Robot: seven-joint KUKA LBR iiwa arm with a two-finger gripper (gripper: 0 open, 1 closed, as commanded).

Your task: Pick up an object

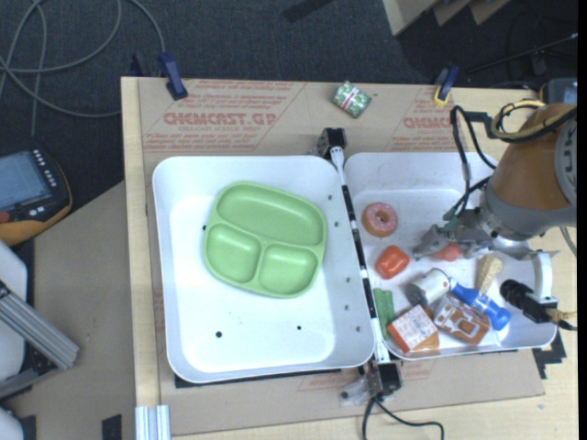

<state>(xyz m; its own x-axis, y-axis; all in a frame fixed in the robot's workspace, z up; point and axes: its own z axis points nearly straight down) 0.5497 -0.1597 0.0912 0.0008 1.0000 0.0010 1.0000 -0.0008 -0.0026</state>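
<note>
Here, jaws [447, 247], grip state unclear, just right of orange-red pepper [392, 261], near donut [379, 218].

Left bin [183, 337]: white moulded plastic, smooth, slight sheen. Right bin [413, 172]: the same.
Divided plate [264, 238]: pale green plastic, smooth, satin.
Bench top [229, 113]: brown printed paper or card, matt.
Doughnut [380, 218]: pink glaze, glossy.
Orange-red toy vegetable [393, 261]: smooth plastic, light shine.
Small box [415, 329]: printed cardboard, matt.
Arm [532, 177]: orange band smooth and semi-gloss; wrist grey metal, dull.
Far clamps [171, 74]: blue plastic.
Floor [73, 108]: dark, rough carpet.
</note>
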